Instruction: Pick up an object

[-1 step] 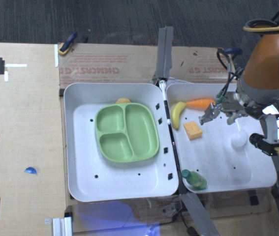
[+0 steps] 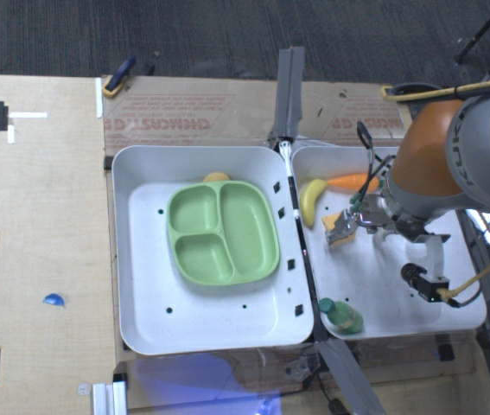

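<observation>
Right white bin (image 2: pixel 452 314), fingers (image 2: pixel 346 228) clenched on tan block (image 2: pixel 342 231) (banana (image 2: pixel 312 201) beside)

The arm (image 2: pixel 478 145) is grey with a rounded orange band (image 2: pixel 424 150) above the wrist; yellow and black cables (image 2: pixel 439 92) run along it.

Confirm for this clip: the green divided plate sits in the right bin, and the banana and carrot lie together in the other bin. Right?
Not quite. The camera view shows the green divided plate in the left bin, not the right one. The banana and carrot do lie together in the other bin, the right bin.
</observation>
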`<state>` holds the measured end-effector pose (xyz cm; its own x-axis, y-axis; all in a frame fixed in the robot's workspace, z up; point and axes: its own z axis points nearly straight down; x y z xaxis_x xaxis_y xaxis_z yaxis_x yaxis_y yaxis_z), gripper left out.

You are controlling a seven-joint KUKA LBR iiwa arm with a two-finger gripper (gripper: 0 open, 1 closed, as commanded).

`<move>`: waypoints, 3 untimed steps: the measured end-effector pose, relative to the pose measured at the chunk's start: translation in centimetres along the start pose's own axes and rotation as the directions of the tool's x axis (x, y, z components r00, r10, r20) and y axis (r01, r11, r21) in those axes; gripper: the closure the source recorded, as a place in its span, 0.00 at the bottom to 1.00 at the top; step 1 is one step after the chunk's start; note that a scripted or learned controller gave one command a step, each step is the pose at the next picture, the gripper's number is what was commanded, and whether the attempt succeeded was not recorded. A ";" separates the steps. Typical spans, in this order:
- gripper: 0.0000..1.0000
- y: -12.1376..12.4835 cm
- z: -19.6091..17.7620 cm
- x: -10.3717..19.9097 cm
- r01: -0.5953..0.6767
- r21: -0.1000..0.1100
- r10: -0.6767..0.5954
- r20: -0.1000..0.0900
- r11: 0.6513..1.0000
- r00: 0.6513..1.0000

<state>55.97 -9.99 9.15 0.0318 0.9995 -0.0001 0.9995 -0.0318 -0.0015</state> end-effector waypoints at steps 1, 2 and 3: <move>0.00 4.8 0.0 0.6 -0.058 -0.001 0.058 0.001 0.998 0.998; 0.00 0.7 0.0 0.7 0.012 0.001 -0.012 0.000 1.000 1.000; 0.00 6.8 0.0 -0.2 -0.022 -0.001 0.022 0.001 1.000 1.000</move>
<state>62.72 -10.44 9.18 0.0536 0.9986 -0.0014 0.9986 -0.0536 -0.0008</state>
